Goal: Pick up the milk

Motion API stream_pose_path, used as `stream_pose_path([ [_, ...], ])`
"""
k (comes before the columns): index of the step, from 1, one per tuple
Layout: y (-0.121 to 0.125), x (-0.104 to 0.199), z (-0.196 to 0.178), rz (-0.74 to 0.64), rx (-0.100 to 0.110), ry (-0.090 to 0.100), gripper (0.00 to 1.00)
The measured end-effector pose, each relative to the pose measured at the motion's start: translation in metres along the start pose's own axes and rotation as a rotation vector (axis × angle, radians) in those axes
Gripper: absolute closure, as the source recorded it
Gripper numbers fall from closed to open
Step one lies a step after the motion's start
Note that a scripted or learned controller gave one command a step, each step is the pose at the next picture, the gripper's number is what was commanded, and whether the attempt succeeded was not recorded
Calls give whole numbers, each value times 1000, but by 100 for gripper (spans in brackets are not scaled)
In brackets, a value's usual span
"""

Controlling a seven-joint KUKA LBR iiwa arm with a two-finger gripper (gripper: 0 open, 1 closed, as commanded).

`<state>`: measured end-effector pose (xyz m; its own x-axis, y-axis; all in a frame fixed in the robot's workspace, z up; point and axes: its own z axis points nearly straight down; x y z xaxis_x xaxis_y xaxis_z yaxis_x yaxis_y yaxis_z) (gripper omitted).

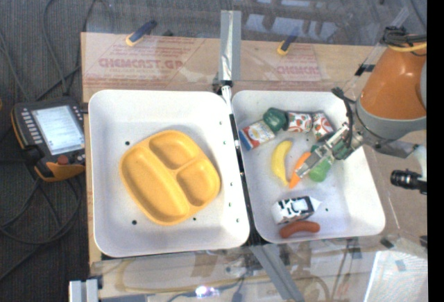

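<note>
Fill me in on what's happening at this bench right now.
A KUKA arm reaches in from the right, its gripper low over the right bin, beside a green item and a carrot. The milk, a black-and-white carton, lies apart near the bin's front, next to a sausage. A yellow divided tray sits in the left bin.

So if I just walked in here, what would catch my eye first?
Probably the big yellow three-compartment plastic tray, alone in the left white bin. Then the jumble of toy foods in the right white bin: a yellow banana, a black-and-white cow-patterned milk carton, with the grey, orange-banded arm's gripper over them.
</note>
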<state>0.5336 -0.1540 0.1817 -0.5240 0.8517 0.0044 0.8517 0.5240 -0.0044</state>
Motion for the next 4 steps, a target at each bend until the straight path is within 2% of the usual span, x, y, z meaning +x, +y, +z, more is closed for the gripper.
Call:
stream_pose_path([
  [1, -34, 31, 94, 67, -12, -10, 0],
  [2, -31, 45, 44, 338, 1, 1, 0],
  [3, -15, -33, 93, 246, -9, -3, 0],
  [4, -13, -34, 85, 246, -11, -5, 100],
])
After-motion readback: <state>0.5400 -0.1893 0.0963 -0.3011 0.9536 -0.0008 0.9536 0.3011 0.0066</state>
